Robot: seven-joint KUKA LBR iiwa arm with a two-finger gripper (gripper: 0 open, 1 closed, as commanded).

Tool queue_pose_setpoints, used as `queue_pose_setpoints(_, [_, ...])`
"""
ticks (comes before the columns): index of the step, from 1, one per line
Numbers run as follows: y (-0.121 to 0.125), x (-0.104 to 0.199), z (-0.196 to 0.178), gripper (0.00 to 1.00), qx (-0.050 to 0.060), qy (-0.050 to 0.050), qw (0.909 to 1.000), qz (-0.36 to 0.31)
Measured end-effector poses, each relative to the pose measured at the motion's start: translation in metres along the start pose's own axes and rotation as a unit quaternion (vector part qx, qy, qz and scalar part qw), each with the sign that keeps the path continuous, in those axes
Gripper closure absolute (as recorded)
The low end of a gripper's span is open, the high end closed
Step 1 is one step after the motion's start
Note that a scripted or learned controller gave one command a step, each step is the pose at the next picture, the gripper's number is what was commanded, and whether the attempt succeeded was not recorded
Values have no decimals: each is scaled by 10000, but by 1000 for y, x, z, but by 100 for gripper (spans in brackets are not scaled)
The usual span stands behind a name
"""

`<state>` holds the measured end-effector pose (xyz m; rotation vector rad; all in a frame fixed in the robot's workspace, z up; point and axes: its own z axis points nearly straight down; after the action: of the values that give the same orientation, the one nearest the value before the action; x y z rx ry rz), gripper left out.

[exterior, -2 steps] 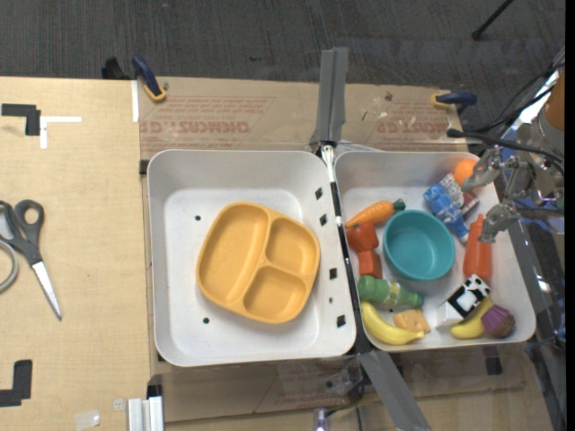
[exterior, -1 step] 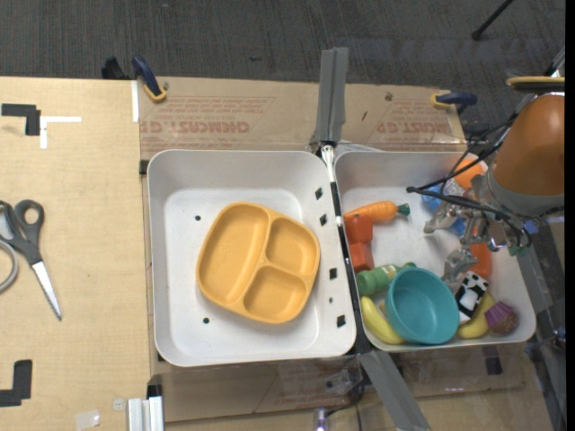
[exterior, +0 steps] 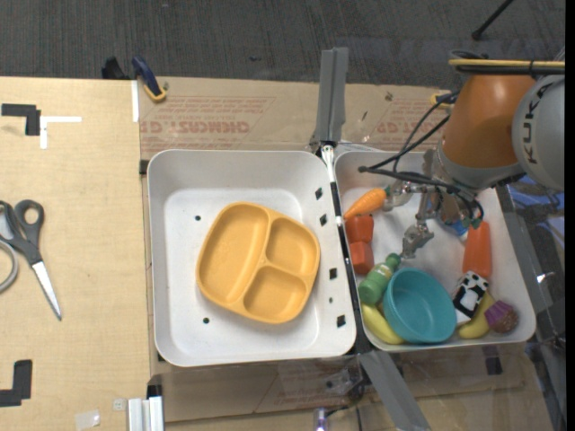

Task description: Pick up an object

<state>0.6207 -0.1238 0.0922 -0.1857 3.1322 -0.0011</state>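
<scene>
My gripper hangs over the middle of the right bin, below the arm's orange band. It is above bare bin floor, just beyond the teal bowl and right of the green bottle. Nothing shows as held in it. An orange carrot and two red blocks lie along the bin's left wall. A long orange-red piece lies to the gripper's right. A yellow banana, a black-and-white item and a purple item lie near the front.
The left bin holds a yellow divided plate. Scissors lie on the bench at far left. A grey post stands between the bins at the back. Cables hang around the wrist.
</scene>
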Motion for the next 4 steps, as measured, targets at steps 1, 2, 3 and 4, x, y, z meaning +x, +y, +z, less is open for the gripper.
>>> queue_pose_setpoints(1, [-34, 86, 0, 0, -3, 11, 9975, -709])
queue_pose_setpoints(2, [22, 14, 0, 0, -8, -2, 9952, -980])
queue_pose_setpoints(3, [-54, 72, -3, 0, -15, -41, 9823, -1871])
queue_pose_setpoints(4, [28, -29, 0, 0, -11, -5, 9885, -1514])
